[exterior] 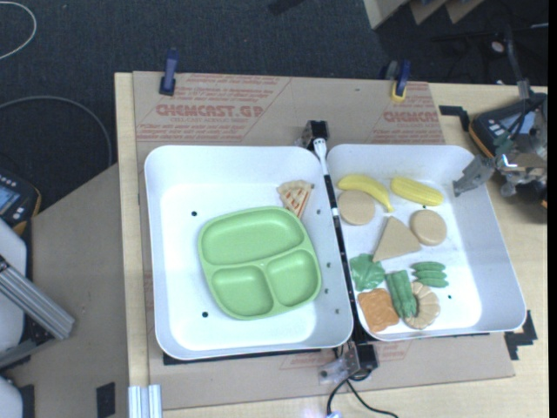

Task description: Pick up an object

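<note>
The grey two-finger gripper (470,178) hovers at the right white bin's (487,233) upper right rim, slightly parted with nothing between its fingers. Yellow plastic bananas (365,188) and other toy foods lie in that bin; a green divided plastic tray (258,261) sits in the left white bin (174,233)

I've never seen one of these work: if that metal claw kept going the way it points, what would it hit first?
Probably the right-hand shallow white bin: the claw points leftward and down over its right wall, roughly toward the yellow toy banana, though its height is unclear.
</note>
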`<action>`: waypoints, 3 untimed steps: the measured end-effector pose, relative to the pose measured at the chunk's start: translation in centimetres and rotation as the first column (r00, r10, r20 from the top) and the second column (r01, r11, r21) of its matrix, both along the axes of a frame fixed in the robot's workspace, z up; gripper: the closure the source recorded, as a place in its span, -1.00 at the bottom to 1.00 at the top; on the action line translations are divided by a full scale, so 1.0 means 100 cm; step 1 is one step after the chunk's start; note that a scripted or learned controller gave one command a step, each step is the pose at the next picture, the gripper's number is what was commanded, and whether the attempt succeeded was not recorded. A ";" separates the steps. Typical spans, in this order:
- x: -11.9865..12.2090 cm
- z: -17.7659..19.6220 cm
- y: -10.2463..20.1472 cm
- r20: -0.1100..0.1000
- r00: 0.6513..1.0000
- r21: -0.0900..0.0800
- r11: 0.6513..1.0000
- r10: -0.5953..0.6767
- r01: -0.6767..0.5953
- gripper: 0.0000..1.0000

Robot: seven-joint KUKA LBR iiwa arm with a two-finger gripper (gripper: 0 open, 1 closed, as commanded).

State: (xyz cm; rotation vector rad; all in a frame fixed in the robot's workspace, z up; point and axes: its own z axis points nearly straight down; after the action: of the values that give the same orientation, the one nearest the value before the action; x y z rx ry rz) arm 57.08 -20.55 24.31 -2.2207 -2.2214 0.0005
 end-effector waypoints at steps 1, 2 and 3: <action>-0.007 -0.156 0.049 -0.002 1.000 0.004 1.000 0.002 -0.002 -1.00; -0.072 -0.054 0.128 -0.002 1.000 0.004 1.000 0.005 -0.005 -1.00; -0.092 0.016 0.292 0.007 1.000 0.003 1.000 0.011 -0.011 -1.00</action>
State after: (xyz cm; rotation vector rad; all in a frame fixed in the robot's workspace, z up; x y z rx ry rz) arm 47.88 8.70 25.93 -2.2107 -2.2352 -0.0104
